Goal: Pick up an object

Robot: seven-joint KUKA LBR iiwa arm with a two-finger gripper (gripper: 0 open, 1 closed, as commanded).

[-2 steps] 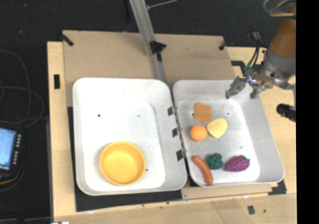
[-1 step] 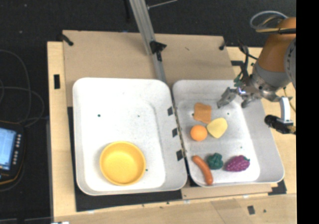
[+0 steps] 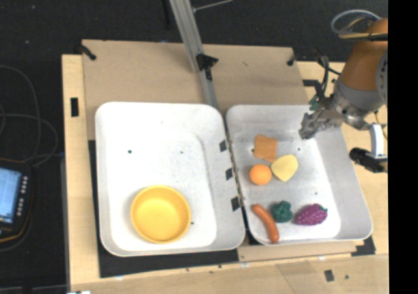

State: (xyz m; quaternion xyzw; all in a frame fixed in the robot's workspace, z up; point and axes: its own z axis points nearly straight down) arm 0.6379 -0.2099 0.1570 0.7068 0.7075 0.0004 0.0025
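The right bin holds several toy foods: a tan bread slice, an orange, a pale yellow wedge, a red sausage, a green broccoli piece and purple grapes. My gripper hangs over the upper right part of this bin, right of the bread slice and above the wedge. Nothing shows between its fingers. The orange-banded arm comes in from the right.
The left bin contains a yellow bowl near its front. A grey metal pole slants up from between the bins. A screen device lies off the bench at the far left.
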